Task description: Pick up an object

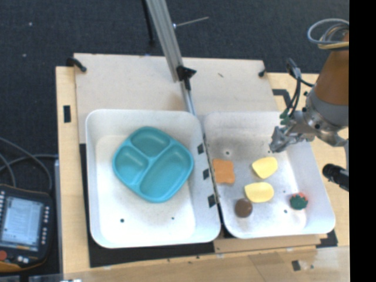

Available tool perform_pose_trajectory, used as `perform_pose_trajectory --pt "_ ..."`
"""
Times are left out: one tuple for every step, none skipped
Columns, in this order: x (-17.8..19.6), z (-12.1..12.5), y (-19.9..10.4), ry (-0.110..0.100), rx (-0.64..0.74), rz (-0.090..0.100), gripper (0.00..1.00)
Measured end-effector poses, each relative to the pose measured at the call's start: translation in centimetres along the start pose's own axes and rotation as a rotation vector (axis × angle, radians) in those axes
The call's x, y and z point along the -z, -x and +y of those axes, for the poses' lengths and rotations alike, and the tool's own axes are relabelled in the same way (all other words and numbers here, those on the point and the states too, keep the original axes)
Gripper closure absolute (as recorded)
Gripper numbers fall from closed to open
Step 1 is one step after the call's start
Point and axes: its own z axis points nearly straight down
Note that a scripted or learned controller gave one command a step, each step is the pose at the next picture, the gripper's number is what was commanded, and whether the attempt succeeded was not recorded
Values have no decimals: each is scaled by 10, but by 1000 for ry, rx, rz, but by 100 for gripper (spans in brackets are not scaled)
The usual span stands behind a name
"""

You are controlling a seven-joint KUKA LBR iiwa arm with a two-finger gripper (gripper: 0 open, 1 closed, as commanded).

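1. The gripper (281,140) hangs over the back part of the right bin (317,216). I cannot tell how it is set, and I see nothing in it.
2. Five small things lie in the right bin: an orange square (223,171), two yellow pieces (265,168) (258,192), a brown ball (243,208) and a green and red toy (299,201).
3. The upper yellow piece lies just in front of the gripper.
4. A blue tray (153,164) with three parts sits in the left bin (100,228).

High slanted view (both bins (94,157))
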Motion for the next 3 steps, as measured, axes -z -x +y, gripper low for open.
perform_pose_trajectory --pt "15 1 1 -4 0 2 100" --pt "-2 17 -46 -8 3 3 100" --pt "1 37 -97 -6 5 3 100"
